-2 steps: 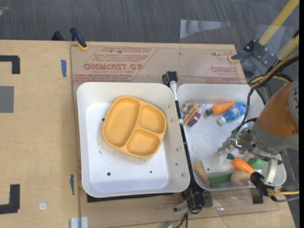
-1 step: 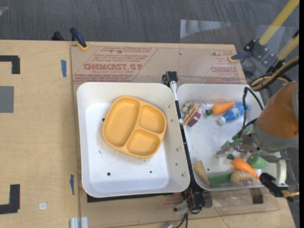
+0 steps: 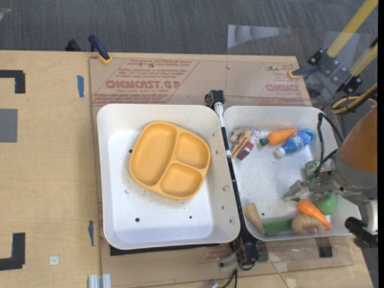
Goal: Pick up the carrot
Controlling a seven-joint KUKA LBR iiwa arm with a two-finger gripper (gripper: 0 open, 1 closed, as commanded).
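An orange carrot [image 3: 314, 212] lies near the front right of the right bin [image 3: 270, 176], its tip pointing to the front right, beside a round green piece [image 3: 327, 204]. My gripper [image 3: 303, 191] hangs just above and left of that carrot, at the end of the arm with the orange band [image 3: 363, 152] that comes in from the right. Nothing shows in its grasp. A second orange, carrot-like item [image 3: 281, 137] lies at the back of the same bin, touching a blue bottle [image 3: 297, 141].
The left bin [image 3: 114, 179] holds a yellow divided plate [image 3: 170, 161]. The right bin also holds a small striped box [image 3: 242, 144], a tan cone [image 3: 253, 218], a green cylinder [image 3: 276, 227] and a beige lump [image 3: 306, 224] close to the carrot.
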